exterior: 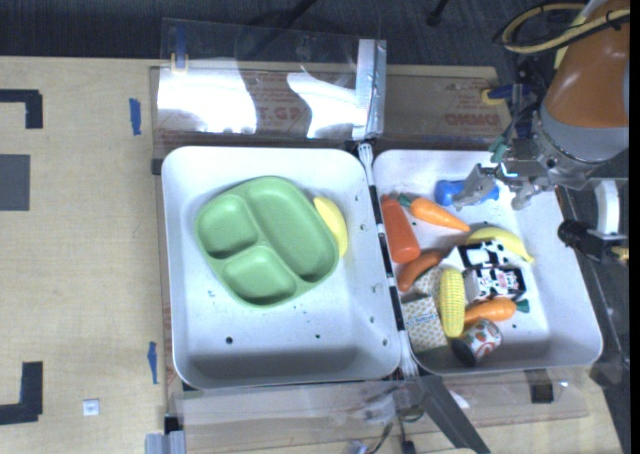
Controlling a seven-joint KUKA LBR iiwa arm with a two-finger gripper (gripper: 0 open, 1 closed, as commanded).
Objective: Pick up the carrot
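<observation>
**Carrot lies free in the right bin, gripper above the bin's far edge**

Carrot (pixel 439 213), a smooth tapered orange cone with a green stub at its thick end, lies on the right bin's (pixel 570 272) floor, its tip pointing toward the gripper (pixel 506 185). The gripper's two metal fingers stand apart, nothing between them, just beyond the carrot's tip and beside a small blue piece (pixel 452 191).

Around the carrot: a long glossy red-orange pepper-like piece (pixel 400 232) just beside its green end; a yellow banana (pixel 499 239) just beyond its tip; below that a black-and-white patterned item (pixel 492 277), whose print is too small to read. Further from the carrot lie a bumpy yellow corn cob (pixel 452 301), a second orange carrot-shaped piece (pixel 490 310), a checked cracker-like square (pixel 422 321) and a small round can (pixel 478 341).

Well apart from the carrot, the left bin (pixel 200 342) holds a matte green divided plate (pixel 266 238) with three compartments and a yellow piece (pixel 333 223) at its rim. A cardboard strip (pixel 440 102) behind the bins bears red lettering, unreadable.
</observation>
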